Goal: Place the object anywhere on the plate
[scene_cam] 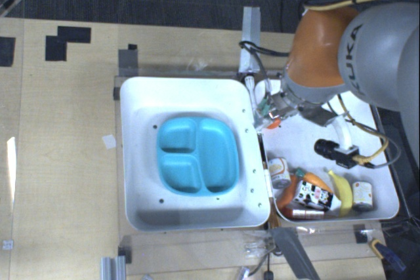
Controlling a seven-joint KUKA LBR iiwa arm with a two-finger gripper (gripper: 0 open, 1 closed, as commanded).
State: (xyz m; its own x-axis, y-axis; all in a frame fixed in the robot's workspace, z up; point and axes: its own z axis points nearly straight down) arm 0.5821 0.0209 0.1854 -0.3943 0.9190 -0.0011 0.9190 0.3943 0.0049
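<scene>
Blue plate [197, 155] with three compartments lies in the left white bin [138, 206], to the left of the gripper [268, 109] and lower. The gripper hangs over the wall between the two bins; a small orange and green piece shows at its tip, but I cannot tell its state. Below it, in the right bin [387, 203], lie a small can [278, 170], a carrot [316, 180], a banana [340, 189], a patterned box [310, 194] and a second can [362, 195].

smooth glossy blue plastic divided plate [198, 155] | matt white plastic left bin [141, 141] | pale wood-look bench top [59, 141], smooth
</scene>
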